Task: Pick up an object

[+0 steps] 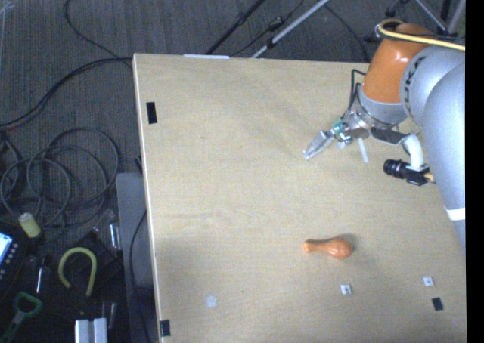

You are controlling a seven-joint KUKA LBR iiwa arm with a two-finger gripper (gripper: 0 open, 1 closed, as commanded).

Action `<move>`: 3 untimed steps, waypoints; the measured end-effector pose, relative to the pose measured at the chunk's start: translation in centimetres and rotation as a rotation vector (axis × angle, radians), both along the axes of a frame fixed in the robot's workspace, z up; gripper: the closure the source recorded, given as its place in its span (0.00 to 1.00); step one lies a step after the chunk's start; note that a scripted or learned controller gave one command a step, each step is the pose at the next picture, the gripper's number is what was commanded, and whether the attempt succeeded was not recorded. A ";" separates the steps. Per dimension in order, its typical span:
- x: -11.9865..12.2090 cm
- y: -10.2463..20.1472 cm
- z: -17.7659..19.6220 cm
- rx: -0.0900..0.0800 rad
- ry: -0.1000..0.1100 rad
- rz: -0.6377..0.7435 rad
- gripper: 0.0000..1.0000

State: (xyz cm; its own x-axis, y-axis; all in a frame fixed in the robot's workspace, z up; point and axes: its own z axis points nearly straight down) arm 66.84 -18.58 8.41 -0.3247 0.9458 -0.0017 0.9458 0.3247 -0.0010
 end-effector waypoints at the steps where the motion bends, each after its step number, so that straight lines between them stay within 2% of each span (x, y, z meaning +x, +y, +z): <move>1: 0.0 2.0 2.8 0.000 -0.001 0.153 0.00; 2: 0.0 2.0 2.8 0.000 -0.001 0.153 0.00; 3: 0.0 -0.4 1.7 0.000 -0.001 0.148 0.00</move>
State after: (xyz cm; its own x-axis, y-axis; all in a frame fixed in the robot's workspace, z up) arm 66.86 -18.96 10.11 -0.4605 0.8876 -0.0023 0.8876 0.4605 -0.0001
